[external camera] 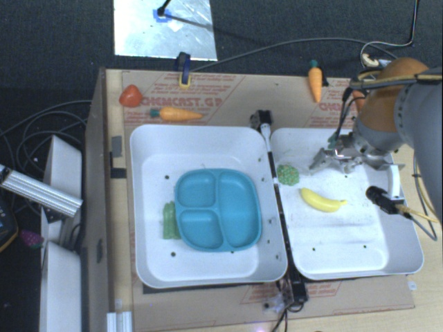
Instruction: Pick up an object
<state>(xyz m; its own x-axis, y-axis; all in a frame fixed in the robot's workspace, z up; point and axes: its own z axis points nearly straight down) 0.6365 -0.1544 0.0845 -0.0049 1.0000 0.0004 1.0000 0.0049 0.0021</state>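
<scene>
gripper [331, 159]: seen upper right, over the right bin [346, 258], jaws spread wide, nothing held
banana [322, 200]: found just below it

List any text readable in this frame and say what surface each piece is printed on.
"CHEMCAST. GP": red print on the brown board behind the left bin, partly blurred.
Red print on the board's right end, near a carrot: too blurred to read.
Red print on the board's front edge: too small to read.
</scene>
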